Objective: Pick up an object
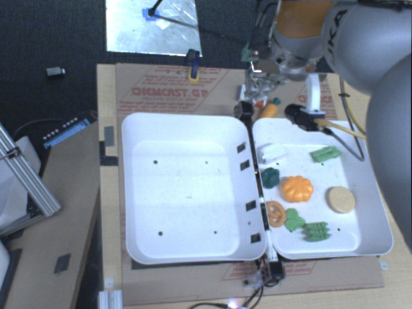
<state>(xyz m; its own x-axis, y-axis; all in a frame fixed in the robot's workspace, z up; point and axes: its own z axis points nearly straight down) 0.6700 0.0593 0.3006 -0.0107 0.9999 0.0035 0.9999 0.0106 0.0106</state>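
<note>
Overhead, two white bins (187, 192) sit on cardboard (161, 85); pincer (257, 98) grip unclear.

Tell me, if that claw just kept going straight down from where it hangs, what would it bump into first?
Probably the small orange piece right by the gripper, at the far edge of the right bin. Depth is hard to judge from above, so it might meet the bin's rim instead.

Dark carpet-like floor (51, 24) surrounds a brown cardboard-covered bench (164, 89). A shiny metal sheet (151, 18) lies beyond it. An aluminium frame rail (22, 172) stands at left.
</note>
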